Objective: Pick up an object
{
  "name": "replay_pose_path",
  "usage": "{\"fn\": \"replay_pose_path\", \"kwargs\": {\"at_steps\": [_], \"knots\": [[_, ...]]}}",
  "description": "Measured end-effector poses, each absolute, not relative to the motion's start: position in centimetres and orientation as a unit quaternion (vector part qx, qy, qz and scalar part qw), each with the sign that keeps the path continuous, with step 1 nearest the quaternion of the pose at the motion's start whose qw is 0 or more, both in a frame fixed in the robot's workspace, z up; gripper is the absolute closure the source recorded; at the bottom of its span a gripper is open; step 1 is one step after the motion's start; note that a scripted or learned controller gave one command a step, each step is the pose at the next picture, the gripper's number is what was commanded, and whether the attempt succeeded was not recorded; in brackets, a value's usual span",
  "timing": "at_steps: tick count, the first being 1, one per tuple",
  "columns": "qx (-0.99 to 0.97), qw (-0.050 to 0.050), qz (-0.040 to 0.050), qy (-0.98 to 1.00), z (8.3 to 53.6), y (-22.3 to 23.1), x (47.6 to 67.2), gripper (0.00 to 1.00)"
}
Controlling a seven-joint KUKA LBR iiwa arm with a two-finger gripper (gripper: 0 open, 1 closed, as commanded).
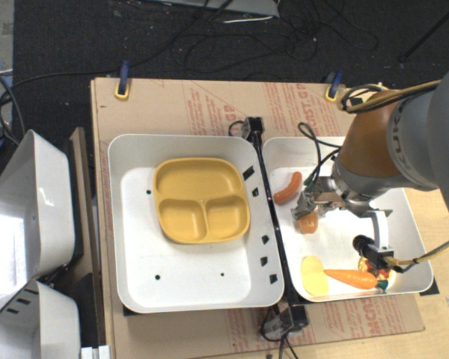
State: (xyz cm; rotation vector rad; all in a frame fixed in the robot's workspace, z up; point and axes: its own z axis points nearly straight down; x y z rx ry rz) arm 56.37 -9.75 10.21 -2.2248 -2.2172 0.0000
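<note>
Orange ball [307, 223] half hidden under hand [308, 206], grip unclear.

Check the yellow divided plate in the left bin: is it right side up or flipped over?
Right side up. The plate lies flat in the left bin with its three hollows facing the camera, and nothing sits in them.

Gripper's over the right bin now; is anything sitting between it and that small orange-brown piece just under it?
Nothing visible does. The gripper hangs right at the small orange-brown piece in the right bin. The sausage lies apart, farther up.
</note>
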Motion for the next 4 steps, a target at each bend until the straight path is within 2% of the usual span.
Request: {"fn": "replay_pose_path", "kwargs": {"at_steps": [2,3,4], "knots": [[-0.706,-0.002,-0.0014,-0.708,20.3,-10.5,55.9,1.0],[-0.704,0.0,-0.0016,-0.71,21.8,-5.4,57.2,1.0],[-0.704,0.0,-0.0009,-0.71,21.2,-0.2,58.7,1.0]]}}
